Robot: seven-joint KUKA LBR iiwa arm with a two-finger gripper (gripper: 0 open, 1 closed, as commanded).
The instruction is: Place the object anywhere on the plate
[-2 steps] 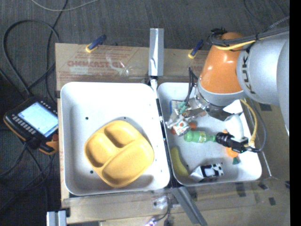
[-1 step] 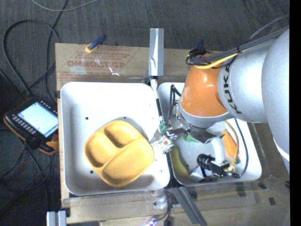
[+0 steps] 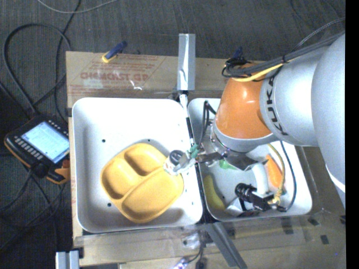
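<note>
A yellow plate (image 3: 140, 186) with three compartments lies in the left bin (image 3: 92, 133), toward its front right. My gripper (image 3: 176, 161) reaches over the divider between the bins and hovers at the plate's right rim. A small pale grey thing (image 3: 175, 158) shows at its tip, above the edge of the plate. Whether it is held or part of the gripper is unclear. The orange wrist band and grey arm cover much of the right bin.
The right bin (image 3: 300, 198) holds a yellow banana-like thing (image 3: 213, 194) at its front left, an orange thing (image 3: 275, 174) at the right and a green scrap (image 3: 225, 164) under the wrist. A tablet (image 3: 39, 144) sits left of the bench.
</note>
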